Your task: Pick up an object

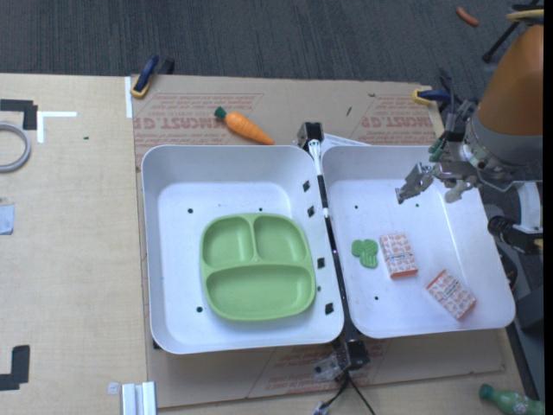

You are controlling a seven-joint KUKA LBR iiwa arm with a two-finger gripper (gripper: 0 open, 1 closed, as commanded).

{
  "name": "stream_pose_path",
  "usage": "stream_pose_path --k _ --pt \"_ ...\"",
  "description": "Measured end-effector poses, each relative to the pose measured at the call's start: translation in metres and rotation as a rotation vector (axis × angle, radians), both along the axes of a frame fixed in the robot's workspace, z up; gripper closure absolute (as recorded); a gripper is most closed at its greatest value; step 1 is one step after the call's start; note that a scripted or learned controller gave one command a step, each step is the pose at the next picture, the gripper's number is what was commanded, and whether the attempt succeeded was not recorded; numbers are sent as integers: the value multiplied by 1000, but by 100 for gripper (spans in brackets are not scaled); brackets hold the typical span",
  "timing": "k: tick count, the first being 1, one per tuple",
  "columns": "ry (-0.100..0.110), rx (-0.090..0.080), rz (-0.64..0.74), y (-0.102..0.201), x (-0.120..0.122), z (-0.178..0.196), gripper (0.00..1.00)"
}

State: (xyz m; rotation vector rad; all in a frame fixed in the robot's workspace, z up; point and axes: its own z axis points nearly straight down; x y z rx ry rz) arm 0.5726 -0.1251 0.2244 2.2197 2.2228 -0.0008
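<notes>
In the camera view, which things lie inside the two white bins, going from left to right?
Green divided plate → small green toy → small patterned box → second patterned box.

Right bin (371, 309): 2 boxes (398, 255), green piece (366, 252); left half seemingly open.

Two bins side by side on cardboard (199, 115), touching along their inner walls. Left bin (164, 232): divided plate (257, 266) lying flat at its middle. Right bin (371, 314): small toy (366, 252) left of centre, first box (398, 255) just beside it on the right, second box (450, 294) farther right and nearer the front wall, apart from the first. Gripper (429, 182) over the right bin's back right part, behind both boxes, arm coming in from the right. Carrot (244, 124) on the cardboard behind the left bin. Clamp (145, 74) at the cardboard's back left corner
</notes>
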Motion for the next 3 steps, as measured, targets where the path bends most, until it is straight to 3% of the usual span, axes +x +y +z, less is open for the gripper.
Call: stream_pose_path --k 1,2,3 --pt "1 1 85 31 -66 -102 0" --pt "-6 -1 215 15 -50 -128 0" --pt "-15 -7 211 13 -47 -117 100"
